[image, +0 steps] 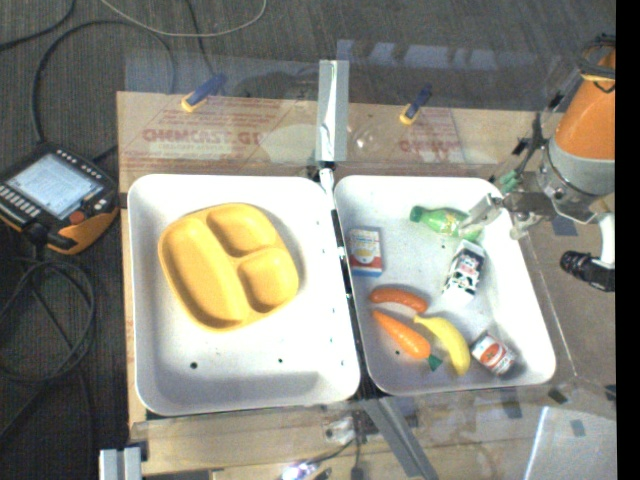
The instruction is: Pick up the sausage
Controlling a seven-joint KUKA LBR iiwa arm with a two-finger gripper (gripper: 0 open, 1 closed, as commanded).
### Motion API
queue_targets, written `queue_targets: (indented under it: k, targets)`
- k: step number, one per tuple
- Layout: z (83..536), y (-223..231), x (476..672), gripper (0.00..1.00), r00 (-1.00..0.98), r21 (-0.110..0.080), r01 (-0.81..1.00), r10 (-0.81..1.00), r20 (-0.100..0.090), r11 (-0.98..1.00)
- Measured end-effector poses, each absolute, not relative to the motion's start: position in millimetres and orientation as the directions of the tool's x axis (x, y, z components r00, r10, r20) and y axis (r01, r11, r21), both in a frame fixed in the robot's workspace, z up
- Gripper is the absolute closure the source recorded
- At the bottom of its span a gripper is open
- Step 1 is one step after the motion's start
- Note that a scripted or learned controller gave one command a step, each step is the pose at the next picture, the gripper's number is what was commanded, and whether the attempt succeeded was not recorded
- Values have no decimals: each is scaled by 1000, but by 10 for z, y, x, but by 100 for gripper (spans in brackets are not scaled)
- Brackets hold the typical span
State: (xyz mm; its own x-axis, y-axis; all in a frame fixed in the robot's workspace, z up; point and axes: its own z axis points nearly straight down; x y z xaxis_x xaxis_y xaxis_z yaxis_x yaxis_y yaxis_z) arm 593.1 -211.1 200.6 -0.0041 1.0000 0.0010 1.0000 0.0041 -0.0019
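Observation:
The sausage [400, 297], a short reddish-orange link, lies in the middle of the right bin [520, 298], just above an orange carrot [402, 335]. My gripper [503, 215] hovers over the bin's upper right corner, up and to the right of the sausage and well apart from it. Its fingers stand open with nothing between them. One fingertip is close to the cap end of a green bottle [438, 218].
Around the sausage in the right bin are a black-and-white carton [465, 271], a banana [447, 342], a small can [494, 356] and a red-and-white packet [366, 250]. The left bin [170, 378] holds a yellow divided plate [232, 263]. A teach pendant [55, 190] lies off the bench at left.

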Motion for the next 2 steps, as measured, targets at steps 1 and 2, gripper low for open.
queue_targets:
  k: [1,2]
  targets:
    - [1095,-1534,5915,0,-253,1,968,968,0,253]
    - [1830,-764,5494,0,-298,-1,955,955,1,298]
